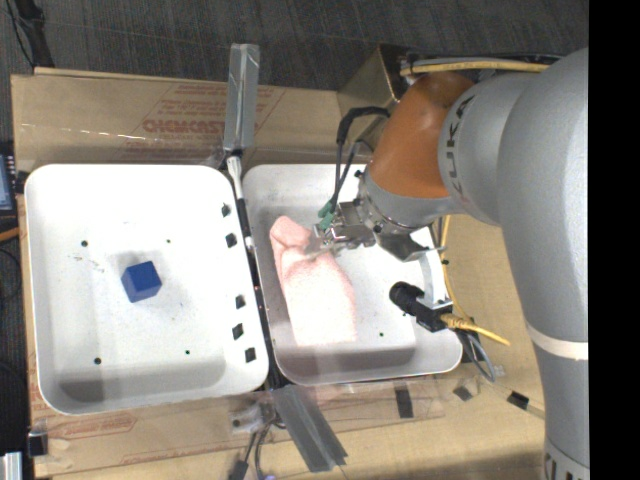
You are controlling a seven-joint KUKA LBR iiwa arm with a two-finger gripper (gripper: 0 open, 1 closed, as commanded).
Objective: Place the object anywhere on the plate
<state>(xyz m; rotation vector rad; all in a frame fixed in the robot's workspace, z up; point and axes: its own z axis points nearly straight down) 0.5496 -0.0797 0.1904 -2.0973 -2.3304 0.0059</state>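
The grey arm (520,168), with its orange band above the wrist, reaches in from the right and bends down over the far half of the right bin. Under everything lies the worktop (100,108), covered with brown cardboard. It carries the left bin (40,268) and the right bin (400,353), both white and shallow and touching along their shared wall. In the right bin lies a pale pink piece (320,298), flat and soft-edged. Its long axis runs from the far left to the near right of that bin, with a narrower lobe at the far-left end and a broader body toward the near side. What it is cannot be told for certain. The pincer (335,230) hangs at the far edge of the pink piece, just right of the narrow lobe, and whether it is open or closed cannot be told. The blue cube (142,280) sits alone near the middle of the left bin, well apart from the pincer. It is turned slightly, so its edges run askew to the bin walls, and it shows no long axis.
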